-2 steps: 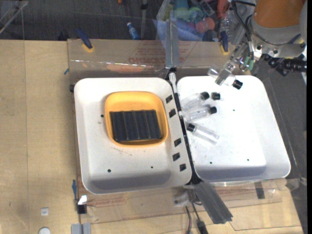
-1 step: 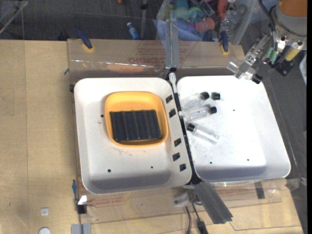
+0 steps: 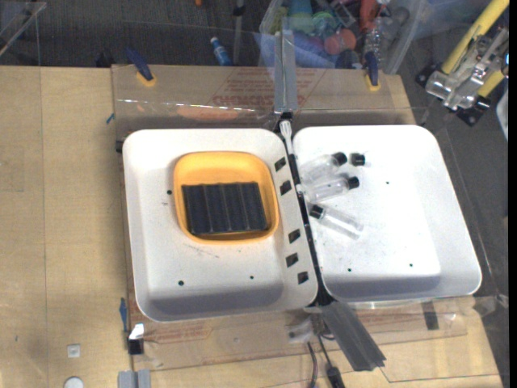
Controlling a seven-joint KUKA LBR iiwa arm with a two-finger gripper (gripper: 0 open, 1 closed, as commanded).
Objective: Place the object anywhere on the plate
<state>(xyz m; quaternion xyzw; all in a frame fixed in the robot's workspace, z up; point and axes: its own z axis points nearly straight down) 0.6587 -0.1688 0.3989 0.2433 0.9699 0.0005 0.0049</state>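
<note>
An orange-yellow plate [image 3: 187,178] lies in the left bin [image 3: 153,257]. A dark, ribbed rectangular block [image 3: 224,208] rests flat on the plate and covers most of its floor. Three clear vials with black caps lie loose at the left side of the right bin [image 3: 404,233]: one [image 3: 327,164] at the top, one [image 3: 331,189] in the middle and one [image 3: 339,221] lowest. My gripper [image 3: 462,91] hangs at the upper right, outside the bins and well away from the plate and the vials, with nothing seen in it.
A dark divider [image 3: 295,217] with black tabs runs between the two bins. A clear tub of colourful toys [image 3: 339,14] stands behind the bench. A yellow bar [image 3: 485,23] slants down at the top right near the gripper.
</note>
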